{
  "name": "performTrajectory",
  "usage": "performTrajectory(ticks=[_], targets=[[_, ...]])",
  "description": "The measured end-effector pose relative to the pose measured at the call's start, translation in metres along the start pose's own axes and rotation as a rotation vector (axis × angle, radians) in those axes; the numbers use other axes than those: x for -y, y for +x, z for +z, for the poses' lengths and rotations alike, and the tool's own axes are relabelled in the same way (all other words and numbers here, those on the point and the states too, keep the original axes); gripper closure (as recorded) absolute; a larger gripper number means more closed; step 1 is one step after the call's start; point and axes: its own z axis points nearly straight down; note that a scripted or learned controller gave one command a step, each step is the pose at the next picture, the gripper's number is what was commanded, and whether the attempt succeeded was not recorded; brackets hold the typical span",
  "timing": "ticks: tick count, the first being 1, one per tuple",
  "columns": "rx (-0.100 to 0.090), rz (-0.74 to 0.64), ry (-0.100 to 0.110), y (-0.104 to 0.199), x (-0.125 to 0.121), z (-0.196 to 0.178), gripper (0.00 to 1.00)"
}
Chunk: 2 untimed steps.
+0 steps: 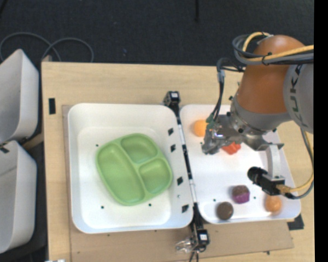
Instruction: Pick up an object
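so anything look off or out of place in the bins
Nothing stands out. The green divided plate lies flat in the left bin, turned at a slant. The small items in the right bin sit loose and apart, unspilled.

A divided plate (134,168) lies in the left bin (76,201); five small objects lie in the right bin (208,182).

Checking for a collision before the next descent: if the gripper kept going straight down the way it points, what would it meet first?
Probably the red-orange object lying beside the gripper in the right bin, or else the bin floor next to it. Depth is unclear from this slanted view.
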Motion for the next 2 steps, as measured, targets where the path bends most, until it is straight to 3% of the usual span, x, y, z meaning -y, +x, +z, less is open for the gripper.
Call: performTrajectory(ticks=[2], targets=[[0.000,0.000,0.002,0.090,-0.003,0.018,1.00]])
